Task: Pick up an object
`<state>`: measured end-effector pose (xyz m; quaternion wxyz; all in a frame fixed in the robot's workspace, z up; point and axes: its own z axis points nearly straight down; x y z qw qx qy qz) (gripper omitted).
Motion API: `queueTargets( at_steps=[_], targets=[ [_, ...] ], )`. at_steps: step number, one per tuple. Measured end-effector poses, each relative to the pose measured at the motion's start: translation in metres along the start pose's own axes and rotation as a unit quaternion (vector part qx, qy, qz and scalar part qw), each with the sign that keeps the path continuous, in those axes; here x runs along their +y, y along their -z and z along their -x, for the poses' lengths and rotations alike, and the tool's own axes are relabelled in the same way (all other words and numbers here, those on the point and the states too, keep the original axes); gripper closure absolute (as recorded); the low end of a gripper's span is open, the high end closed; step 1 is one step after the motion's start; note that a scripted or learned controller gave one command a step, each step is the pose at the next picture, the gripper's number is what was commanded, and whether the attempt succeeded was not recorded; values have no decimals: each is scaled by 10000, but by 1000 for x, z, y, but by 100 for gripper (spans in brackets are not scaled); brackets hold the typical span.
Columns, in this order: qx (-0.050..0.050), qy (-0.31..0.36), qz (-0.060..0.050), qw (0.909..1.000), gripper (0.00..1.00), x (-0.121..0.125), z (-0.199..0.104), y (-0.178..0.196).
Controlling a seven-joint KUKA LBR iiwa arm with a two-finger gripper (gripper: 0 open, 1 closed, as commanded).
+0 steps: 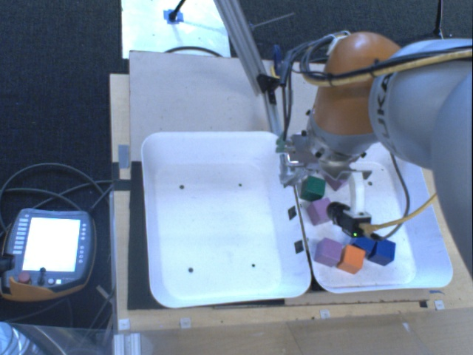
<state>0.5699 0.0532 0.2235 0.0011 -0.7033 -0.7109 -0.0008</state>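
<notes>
Over the right shallow white plastic bin (414, 276), claw (316, 177) low above small green cube (313, 188), grip state cannot be told, purple cubes (323, 231), orange cube (352, 259), blue cube (379, 250) nearby.

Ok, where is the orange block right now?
The orange block lies in the right bin, near its front edge, wedged between a purple block on its left and a blue block on its right.

A handheld control tablet (46, 254) with a lit screen lies on dark carpet (52, 65) left of the bench, cables (29, 180) looped behind it. A pale board (196, 91) lies beyond the bins, a metal pole (238, 32), possibly a stand, slanting over it.
</notes>
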Motion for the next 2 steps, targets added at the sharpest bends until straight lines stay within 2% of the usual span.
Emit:
queueTargets(
  at_steps=[1, 2],
  targets=[
    [2, 3, -3, 10000, 100, -26, -46, 5],
    [-6, -35, 4, 10000, 0, -25, -43, 5]
  ],
)
